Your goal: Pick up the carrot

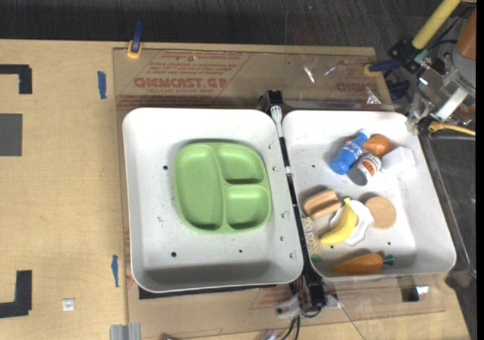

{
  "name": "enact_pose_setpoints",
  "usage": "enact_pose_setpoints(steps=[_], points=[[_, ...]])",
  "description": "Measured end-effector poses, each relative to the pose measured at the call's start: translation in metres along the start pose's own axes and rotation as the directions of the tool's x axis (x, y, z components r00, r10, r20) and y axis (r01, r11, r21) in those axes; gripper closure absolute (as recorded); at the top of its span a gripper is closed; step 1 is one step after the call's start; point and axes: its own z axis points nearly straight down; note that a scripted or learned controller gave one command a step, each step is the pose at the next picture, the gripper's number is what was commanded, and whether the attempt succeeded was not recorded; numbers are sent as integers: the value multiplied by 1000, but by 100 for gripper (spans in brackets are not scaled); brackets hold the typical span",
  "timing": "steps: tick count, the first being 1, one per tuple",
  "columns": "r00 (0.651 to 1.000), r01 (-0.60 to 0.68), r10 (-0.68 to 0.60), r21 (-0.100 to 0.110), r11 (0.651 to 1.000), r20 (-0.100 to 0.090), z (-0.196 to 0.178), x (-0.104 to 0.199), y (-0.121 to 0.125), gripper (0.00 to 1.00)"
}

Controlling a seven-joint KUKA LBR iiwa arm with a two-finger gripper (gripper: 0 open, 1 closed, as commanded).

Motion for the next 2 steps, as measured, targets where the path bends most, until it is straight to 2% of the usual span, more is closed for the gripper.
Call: enact_pose_setpoints(steps=[1, 2], points=[[1000, 0, 0, 11, 1000, 7, 7, -1, -3, 0], [926, 379, -379, 6, 926, -1, 121, 6, -22, 0]])
